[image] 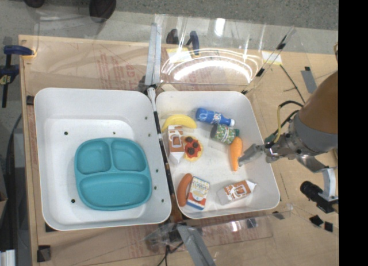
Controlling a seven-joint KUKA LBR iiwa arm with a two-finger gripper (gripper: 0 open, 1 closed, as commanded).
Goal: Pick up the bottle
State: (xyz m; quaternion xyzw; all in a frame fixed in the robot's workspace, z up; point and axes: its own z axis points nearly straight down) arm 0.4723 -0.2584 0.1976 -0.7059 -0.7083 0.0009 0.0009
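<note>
Over the right bin's (261, 144) right rim, the claw (252, 153) is sitting low at the edge, pointing left into the bin. Can't tell how its fingers are set, too small and dark at this angle. Nothing visibly held.

Bottle (214, 116) is lying on its side in the upper middle of the right bin: blue body, white cap toward the right. It's just right of the banana (178, 122), and its cap end is close to or touching the dark can (223, 133) below it; I can't tell which. Well apart from the claw.

Step, as I'm reading it: approach phase, grasp not yet made. Next move is calling for travel up and left across the bin, over the carrot (236, 153) and can, then a descent square across the bottle's body. The can crowding the cap end is the risk, so the blue middle looks like the safer spot.

Counts:
- 2 white bins, side by side on the surface (69, 64)
- 1 teal tray (112, 173), three compartments, in the left bin (52, 104)
- 1 bottle
- 1 banana
- 1 can
- 1 carrot
- 1 pizza slice (192, 147)
- 1 sausage (184, 189)
- 3 small cartons: one (176, 141) left of the pizza, one (198, 193) beside the sausage, one (237, 191) lying near the bin's lower right corner

So 9 items are sitting in the right bin.
</note>
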